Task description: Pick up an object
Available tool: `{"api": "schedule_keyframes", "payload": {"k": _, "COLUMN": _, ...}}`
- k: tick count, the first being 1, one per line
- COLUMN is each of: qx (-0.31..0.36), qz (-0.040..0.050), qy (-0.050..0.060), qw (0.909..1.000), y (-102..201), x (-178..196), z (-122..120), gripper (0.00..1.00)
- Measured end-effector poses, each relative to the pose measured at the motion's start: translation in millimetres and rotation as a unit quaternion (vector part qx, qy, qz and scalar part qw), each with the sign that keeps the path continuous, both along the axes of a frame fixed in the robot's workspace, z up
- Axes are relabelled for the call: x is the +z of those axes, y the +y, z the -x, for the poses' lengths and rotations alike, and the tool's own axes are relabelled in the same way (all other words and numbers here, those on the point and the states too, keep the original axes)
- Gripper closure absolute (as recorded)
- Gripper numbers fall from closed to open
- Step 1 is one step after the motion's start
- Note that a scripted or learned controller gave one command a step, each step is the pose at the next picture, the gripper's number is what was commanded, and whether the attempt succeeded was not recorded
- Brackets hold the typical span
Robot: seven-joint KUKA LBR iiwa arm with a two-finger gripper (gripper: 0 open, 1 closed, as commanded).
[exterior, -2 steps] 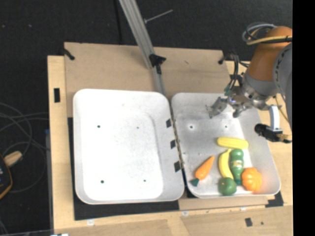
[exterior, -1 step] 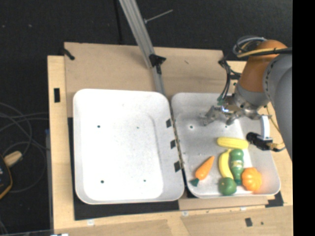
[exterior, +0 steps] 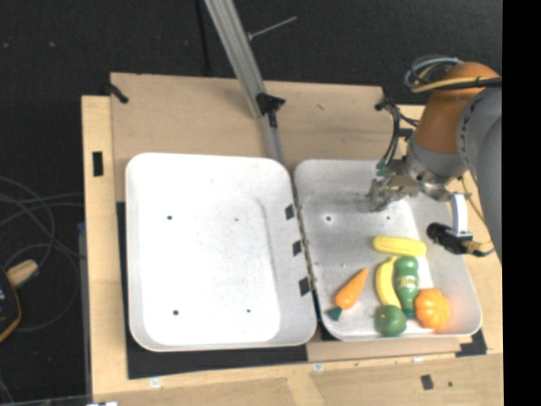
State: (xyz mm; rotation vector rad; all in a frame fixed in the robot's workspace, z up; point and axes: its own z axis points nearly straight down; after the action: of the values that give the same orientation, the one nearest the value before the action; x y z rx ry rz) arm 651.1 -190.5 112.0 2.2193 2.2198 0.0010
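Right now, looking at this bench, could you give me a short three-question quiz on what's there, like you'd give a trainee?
1. True or false: the carrot lies in the left bin.
2. Which lies nearest the gripper? A) orange pumpkin B) yellow banana C) green ball
3. Fill in: the toys are gathered toward the ____ end of the right bin.

Key: 1 false; 2 B; 3 near (bottom of the view).

Both white bins look like matt speckled plastic, the desk is plain unfinished-looking wood, and the toy veggies, like that carrot, are smooth plastic.
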Motion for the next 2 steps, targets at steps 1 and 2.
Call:
{"api": "schedule_keyframes", "payload": {"k": 1, "qx": 0.0, "qz": -0.0002, "qy": -0.002, "qw": 1.0, "y": -2.7, "x": 52.4, "z": 4.0, "gripper": 1.0}}
{"api": "schedule_keyframes", "payload": {"k": 2, "qx": 0.0, "qz": -0.0003, "qy": -0.002, "qw": 1.0, "y": 6.3, "x": 109.4, "z": 1.6, "gripper": 1.0}}
